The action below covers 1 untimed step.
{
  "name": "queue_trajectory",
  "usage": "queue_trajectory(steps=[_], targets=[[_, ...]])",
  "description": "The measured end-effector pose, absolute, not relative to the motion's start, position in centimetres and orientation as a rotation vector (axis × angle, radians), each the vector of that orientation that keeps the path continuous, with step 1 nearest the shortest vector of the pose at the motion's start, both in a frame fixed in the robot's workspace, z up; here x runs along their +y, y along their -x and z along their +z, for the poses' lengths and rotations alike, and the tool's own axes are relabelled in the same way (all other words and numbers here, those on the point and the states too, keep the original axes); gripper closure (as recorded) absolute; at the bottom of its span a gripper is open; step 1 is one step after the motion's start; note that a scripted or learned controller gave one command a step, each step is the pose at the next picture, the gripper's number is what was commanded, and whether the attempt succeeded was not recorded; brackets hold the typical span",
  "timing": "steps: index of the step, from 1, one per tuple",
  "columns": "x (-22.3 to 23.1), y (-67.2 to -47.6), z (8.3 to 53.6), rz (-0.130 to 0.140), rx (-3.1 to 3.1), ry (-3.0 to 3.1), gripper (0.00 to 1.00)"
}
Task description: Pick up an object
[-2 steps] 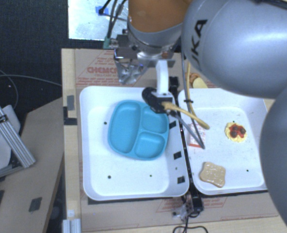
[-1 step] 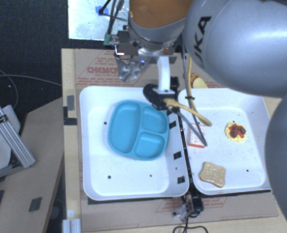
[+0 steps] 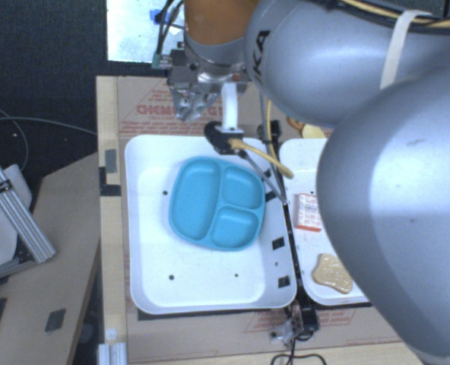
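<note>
Camera view: we see the gripper (image 3: 197, 106) hanging above the left bin's (image 3: 145, 226) far edge, the blue plate (image 3: 216, 202) lying nearer us.

We are looking at a robotics lab: a big grey arm (image 3: 347, 74) looms over two white bins (image 3: 145, 226) set on a cardboard sheet (image 3: 141, 105), loose cables (image 3: 4, 120) trail across the dark floor, and aluminium framing (image 3: 12, 204) (left edge) leans nearby.
</note>
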<state>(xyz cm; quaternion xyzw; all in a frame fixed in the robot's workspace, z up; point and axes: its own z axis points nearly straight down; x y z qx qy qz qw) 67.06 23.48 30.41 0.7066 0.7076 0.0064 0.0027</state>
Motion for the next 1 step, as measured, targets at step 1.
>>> queue_trajectory(steps=[1], targets=[[21.10, -60.37, 30.04, -0.003, 2.222, -2.223, 1.00]])
